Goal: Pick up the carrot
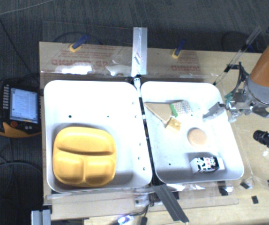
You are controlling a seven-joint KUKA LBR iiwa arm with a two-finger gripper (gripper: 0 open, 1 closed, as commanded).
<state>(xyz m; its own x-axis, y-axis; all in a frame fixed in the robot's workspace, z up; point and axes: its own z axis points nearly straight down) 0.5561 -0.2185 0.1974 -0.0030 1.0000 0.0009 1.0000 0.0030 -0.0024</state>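
The carrot (160, 109) looks like a pale tan cone with a green stub at its wide end. It lies in the right bin (228, 165), in the far left part, tip pointing left. A patch of white mesh (183, 108) sits just right of its green end, and a small yellow piece (173, 123) lies against its near side. My gripper (217, 110) hovers over the right bin's far right edge, about a hand's width right of the carrot and apart from it. Nothing shows in its grasp.
A round tan disc (197, 136) lies mid-bin, and a black and white item (205, 163) sits near the front right corner. A large yellow loaf-shaped object (84, 154) fills the front of the left bin (92, 95). A handheld pendant (17, 109) lies left of the bench.
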